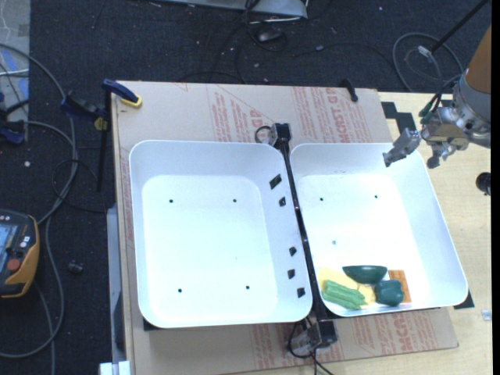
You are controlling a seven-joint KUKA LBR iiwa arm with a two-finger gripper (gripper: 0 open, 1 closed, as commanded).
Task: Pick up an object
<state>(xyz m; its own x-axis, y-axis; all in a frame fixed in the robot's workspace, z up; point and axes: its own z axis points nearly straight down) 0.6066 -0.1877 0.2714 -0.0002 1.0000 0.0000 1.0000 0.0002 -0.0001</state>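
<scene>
1. presently, stage of task: approach not yet made; the hand [416, 148] hangs over the far right corner of the right bin [367, 217], with nothing between its fingers [400, 147]; these look spread apart, so the hand reads as open and unloaded.
2. candidate objects, all lodged in the near right corner of the right bin: a dark green bowl-shaped piece [365, 273]; a light green ridged piece [343, 294] just in front and left of it; a teal rounded piece [389, 292] to the right; a flat yellow piece [332, 276] and a flat orange piece [399, 276] partly beneath them; the group is crowded, pieces touching or overlapping.
3. left bin [207, 233]: bare white floor; no candidate there.
4. table [234, 108]: carries both bins side by side.
5. next move, as judged: travel along the bin toward its near corner, well apart from the present station; then descend over one piece; the light green ridged piece at the group's left edge seems the least hemmed in; the bin wall close by leaves little room for the fingers.
</scene>
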